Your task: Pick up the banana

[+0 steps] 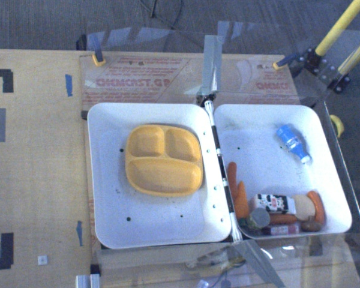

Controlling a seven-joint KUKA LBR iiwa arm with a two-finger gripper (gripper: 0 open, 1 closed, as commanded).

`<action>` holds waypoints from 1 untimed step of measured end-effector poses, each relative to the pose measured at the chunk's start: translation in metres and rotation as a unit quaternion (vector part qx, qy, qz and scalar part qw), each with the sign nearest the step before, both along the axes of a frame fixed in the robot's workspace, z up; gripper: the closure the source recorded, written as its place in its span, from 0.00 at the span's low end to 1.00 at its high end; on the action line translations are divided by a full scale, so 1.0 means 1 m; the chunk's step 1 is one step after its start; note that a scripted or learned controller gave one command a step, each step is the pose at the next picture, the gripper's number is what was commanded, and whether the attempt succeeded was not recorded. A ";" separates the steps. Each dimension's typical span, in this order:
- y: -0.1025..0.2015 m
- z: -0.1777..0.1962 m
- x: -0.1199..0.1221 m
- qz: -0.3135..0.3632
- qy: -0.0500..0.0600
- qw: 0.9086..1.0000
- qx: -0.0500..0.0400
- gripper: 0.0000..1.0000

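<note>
Search step, by my reading: no grasp begun. Claw state cannot be told. Banana unconfirmed; small yellow shape (pixel 335 125) just outside the right bin (pixel 264 152) may be it. Next move: locate it, then descend from above.
</note>
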State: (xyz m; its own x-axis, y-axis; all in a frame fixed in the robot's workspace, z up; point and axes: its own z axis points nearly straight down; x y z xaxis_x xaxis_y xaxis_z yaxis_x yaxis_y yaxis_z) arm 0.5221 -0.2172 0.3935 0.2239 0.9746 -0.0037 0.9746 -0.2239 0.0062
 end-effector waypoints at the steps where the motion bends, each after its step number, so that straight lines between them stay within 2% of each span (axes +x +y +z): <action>1: 0.008 -0.008 -0.005 0.035 0.003 0.999 0.002 1.00</action>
State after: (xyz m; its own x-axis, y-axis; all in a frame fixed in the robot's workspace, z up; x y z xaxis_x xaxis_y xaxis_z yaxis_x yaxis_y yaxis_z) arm 0.5171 -0.2092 0.3859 0.1557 0.9878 -0.0008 0.9878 -0.1557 -0.0003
